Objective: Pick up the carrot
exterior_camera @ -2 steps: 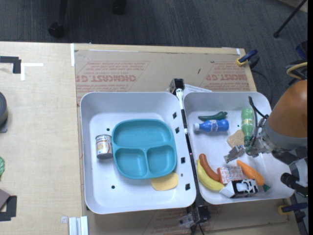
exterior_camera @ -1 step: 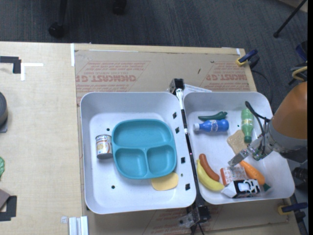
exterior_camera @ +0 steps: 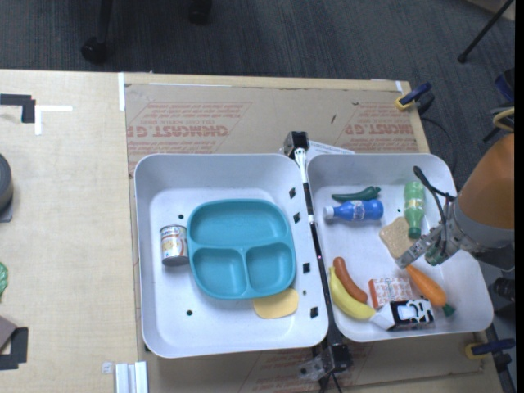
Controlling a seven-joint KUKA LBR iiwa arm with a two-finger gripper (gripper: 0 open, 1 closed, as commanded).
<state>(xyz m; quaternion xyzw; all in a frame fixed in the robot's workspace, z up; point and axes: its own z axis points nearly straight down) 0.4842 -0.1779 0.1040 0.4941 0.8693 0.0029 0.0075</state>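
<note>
The carrot, orange with a green stub at its lower right end, lies at a slant in the right bin, near that bin's front right corner. My gripper hangs just above and to the left of the carrot's upper end, between the carrot and a tan bread slice. Nothing shows held in it. The arm's orange band sits over the bin's right rim.
The right bin also holds a green bottle, a blue bottle, a green pepper, a sausage, a banana, a snack packet and a black-and-white box. The left bin has a teal divided plate, a can and a yellow slice.
</note>
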